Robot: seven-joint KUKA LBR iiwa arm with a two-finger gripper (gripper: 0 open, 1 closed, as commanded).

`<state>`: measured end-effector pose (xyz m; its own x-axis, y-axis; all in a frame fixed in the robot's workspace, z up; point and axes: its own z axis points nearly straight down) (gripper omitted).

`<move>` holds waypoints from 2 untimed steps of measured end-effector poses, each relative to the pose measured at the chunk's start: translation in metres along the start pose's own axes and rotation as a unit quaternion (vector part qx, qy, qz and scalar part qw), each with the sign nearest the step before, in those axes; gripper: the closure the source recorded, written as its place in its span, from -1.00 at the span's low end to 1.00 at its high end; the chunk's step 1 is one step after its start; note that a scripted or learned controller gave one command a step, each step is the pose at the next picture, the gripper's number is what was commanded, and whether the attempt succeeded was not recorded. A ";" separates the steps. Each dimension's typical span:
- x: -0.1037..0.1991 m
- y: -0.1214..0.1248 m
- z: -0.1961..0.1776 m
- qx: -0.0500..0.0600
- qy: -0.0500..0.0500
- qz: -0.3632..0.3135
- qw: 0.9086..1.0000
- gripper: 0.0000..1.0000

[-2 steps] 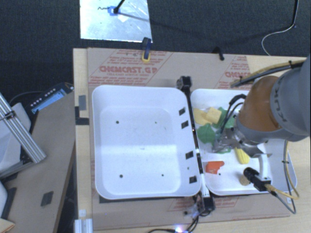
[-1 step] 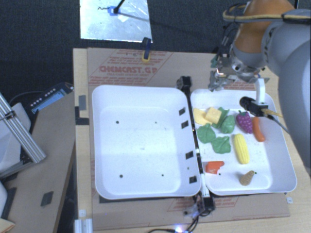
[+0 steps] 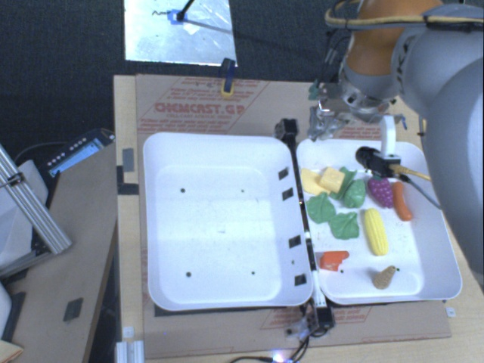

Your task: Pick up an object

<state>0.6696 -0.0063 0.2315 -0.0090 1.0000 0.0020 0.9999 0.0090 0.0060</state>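
Camera view: I see my pincer above the right bin's far-left corner, nothing between its fingers; their spread I cannot tell. Toy corn cob lies mid-bin.

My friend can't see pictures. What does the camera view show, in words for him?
A grey robot arm's gripper hangs above the far edge of the right white bin, which holds toy food: corn, purple grapes, a carrot and green leaves. Another white bin sits to its left.
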 end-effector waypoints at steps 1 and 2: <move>0.086 0.001 -0.051 -0.001 0.001 -0.002 1.000 1.00; 0.126 0.000 -0.047 0.001 0.000 0.001 1.000 1.00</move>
<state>0.6687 0.1193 0.2788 -0.0072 1.0000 0.0015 1.0000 0.0072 0.0032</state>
